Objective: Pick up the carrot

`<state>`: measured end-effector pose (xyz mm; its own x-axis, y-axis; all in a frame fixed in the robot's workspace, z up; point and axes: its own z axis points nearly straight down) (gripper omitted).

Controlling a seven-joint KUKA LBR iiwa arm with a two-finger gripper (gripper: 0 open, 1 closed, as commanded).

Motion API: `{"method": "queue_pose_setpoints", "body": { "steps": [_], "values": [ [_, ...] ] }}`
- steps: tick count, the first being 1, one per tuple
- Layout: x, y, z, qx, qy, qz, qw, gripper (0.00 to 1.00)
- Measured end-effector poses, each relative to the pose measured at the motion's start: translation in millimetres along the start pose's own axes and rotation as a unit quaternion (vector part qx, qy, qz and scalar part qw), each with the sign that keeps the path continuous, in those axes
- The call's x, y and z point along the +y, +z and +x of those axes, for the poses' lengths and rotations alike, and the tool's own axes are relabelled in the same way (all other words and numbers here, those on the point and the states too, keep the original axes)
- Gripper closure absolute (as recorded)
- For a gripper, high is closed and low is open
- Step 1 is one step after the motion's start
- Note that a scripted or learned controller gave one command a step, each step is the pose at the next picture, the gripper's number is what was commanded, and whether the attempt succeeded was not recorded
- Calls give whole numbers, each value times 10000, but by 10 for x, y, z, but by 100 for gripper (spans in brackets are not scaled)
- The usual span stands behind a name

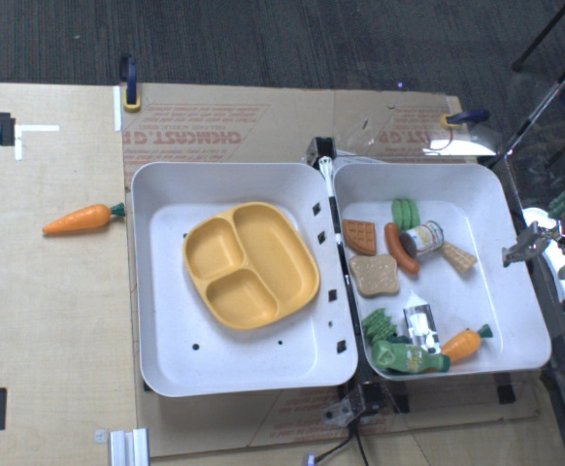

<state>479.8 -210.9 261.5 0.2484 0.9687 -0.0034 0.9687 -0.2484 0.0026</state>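
Inspection finding: two carrots are present.

The first carrot (pixel 462 345) lies in the right bin (pixel 512 299), in the near right corner. Its long axis runs at a slant. The green top points to the far right and the orange tip points to the near left. That tip is touching or just beside a green bottle (pixel 409 359) lying along the near wall.

The second carrot (pixel 81 219) lies on the bare tabletop (pixel 49 338), outside and left of the left bin (pixel 156 357). Its long axis is nearly level across the view. The green top is on the right, just beside that bin's left wall, and the tip points left.

The left bin holds a yellow divided plate (pixel 251 263) resting flat.

The right bin also holds:
- a waffle (pixel 359 236);
- a sausage (pixel 400 249);
- a small can (pixel 424 238) on its side;
- a cracker (pixel 458 257);
- a bread slice (pixel 375 276);
- a green round piece (pixel 405 213) near the far wall.

A grey metal part, taken to be the pincer (pixel 527 247), sits at the right bin's right rim, well apart from both carrots. The view is too small and cluttered there to tell whether it is open or closed. Neither carrot is in its grasp.
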Motion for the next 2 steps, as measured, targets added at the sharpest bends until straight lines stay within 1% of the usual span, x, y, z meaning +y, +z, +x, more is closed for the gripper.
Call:
{"method": "queue_pose_setpoints", "body": {
  "steps": [1,2],
  "values": [
    [-31,433,104,12,-2396,7,9709,0],
    [7,1696,-46,15,-2872,-7,9579,0]
  ]
}}
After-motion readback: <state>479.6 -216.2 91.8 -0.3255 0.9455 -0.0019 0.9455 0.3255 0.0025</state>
